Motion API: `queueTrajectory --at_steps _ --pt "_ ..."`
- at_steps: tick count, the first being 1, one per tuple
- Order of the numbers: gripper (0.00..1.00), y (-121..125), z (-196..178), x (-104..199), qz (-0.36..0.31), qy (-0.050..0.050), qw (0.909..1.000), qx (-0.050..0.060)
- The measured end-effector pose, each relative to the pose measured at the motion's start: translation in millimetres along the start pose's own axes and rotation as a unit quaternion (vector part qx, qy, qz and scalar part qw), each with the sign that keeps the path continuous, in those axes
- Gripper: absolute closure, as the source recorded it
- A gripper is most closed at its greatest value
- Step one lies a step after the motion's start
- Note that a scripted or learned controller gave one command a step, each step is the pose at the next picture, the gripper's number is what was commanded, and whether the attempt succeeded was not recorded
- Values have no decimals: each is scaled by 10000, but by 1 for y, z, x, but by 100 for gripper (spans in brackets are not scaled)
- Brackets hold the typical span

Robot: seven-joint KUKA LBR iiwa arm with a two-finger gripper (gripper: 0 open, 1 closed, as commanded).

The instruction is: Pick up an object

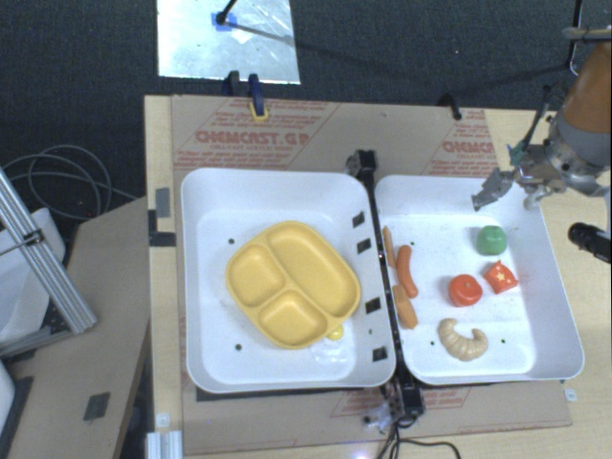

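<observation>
The gripper (507,187), fingers apparently open and empty, hovers over the right bin's (555,352) far edge, needing descent toward the green object (491,239).

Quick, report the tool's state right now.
Tool: above the right bin's far edge, with nothing between its fingers; whether it is open or shut cannot be told.
</observation>
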State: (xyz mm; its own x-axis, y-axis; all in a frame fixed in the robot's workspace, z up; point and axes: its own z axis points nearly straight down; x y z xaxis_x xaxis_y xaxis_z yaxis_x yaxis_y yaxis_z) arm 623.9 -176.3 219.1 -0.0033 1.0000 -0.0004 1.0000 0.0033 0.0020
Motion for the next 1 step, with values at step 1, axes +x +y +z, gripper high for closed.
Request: queueTrajectory --at_steps 1 --pt "0 -98 24 -4 32 11 10000 44"
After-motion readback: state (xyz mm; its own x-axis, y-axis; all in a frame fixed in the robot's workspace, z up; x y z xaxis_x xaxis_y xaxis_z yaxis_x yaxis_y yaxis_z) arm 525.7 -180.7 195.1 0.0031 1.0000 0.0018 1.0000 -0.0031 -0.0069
